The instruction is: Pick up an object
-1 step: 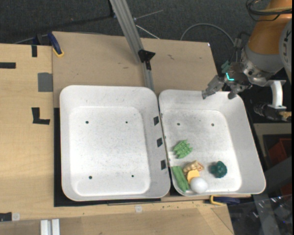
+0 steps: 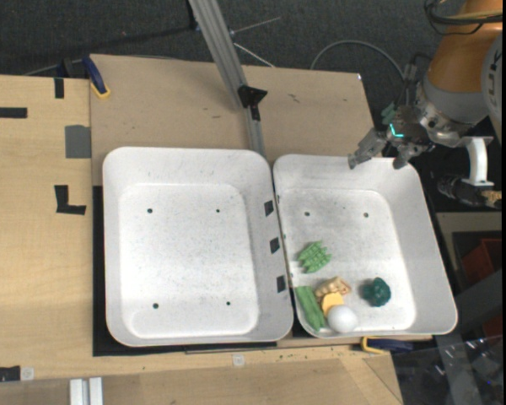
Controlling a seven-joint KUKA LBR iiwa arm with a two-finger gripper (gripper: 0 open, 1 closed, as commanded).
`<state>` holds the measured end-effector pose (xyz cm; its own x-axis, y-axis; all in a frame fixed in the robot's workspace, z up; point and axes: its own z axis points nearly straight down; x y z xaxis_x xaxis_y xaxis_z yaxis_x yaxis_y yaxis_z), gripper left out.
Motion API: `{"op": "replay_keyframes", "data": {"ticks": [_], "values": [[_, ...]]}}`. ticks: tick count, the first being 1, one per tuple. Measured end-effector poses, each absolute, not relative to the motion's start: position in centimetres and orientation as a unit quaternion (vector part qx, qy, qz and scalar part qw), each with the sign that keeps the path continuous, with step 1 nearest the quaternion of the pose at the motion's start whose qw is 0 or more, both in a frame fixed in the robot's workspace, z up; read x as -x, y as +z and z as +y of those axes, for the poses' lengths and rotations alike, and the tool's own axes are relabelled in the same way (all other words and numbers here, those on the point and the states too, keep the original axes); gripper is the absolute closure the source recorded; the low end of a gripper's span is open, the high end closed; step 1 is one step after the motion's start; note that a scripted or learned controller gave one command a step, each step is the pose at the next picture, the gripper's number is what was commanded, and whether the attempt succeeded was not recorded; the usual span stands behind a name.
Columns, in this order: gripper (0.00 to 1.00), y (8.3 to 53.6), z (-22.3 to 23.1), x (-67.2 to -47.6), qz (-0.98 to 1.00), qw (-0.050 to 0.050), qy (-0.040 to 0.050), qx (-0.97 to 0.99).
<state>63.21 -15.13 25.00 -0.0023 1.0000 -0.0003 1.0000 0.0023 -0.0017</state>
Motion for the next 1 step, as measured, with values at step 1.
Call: {"op": "replay_keyframes", "data": {"ticks": [1], "values": [[0.0, 20.29, -14.75, -62.4, -0.708, 0.002, 0.0023, 0.707]]}}
